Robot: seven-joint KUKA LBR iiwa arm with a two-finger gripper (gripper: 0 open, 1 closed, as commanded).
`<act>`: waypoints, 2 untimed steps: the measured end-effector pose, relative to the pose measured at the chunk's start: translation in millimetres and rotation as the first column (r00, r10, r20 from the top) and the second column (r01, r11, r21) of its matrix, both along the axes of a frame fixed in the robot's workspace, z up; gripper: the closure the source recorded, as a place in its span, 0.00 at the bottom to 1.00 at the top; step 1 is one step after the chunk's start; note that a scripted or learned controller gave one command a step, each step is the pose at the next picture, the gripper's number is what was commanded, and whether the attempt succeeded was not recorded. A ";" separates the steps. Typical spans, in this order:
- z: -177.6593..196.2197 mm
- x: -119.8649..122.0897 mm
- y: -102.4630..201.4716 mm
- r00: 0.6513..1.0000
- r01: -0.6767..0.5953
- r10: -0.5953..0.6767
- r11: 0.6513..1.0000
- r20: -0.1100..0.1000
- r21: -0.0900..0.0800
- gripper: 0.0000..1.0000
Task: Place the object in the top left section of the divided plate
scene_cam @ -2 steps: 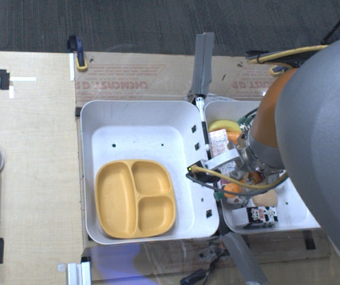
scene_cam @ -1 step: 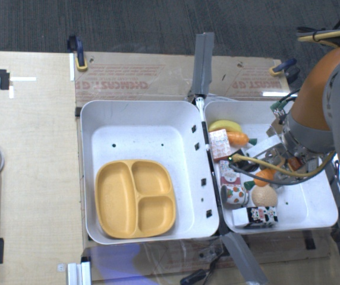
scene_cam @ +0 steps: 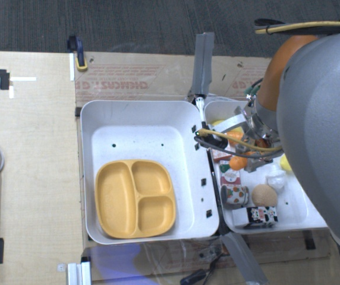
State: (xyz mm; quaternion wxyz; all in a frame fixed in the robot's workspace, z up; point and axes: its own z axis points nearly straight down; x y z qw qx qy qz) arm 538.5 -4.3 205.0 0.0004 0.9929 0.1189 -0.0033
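Operator: divided plate sits in left bin, all sections bare; task not yet done. Gripper is low in right bin among cluttered items incl. an orange object; can't tell its state, nor which object is meant.

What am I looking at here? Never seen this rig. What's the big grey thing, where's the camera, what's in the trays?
One camera, fixed above a bench and looking down at a slant. The big grey shape with the orange band is a robot arm reaching in from the right. Its gripper is low over the right bin, among small items: something orange, a round tan object, a black-and-white carton. I can't tell whether it holds anything. The left bin holds a yellow divided plate with three sections, nothing in them yet.
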 end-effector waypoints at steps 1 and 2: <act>59.8 -61.3 -66.9 0.996 -0.090 0.090 0.996 0.000 0.001 1.00; -8.8 -62.0 -57.5 0.971 -0.241 0.241 0.971 0.000 0.004 1.00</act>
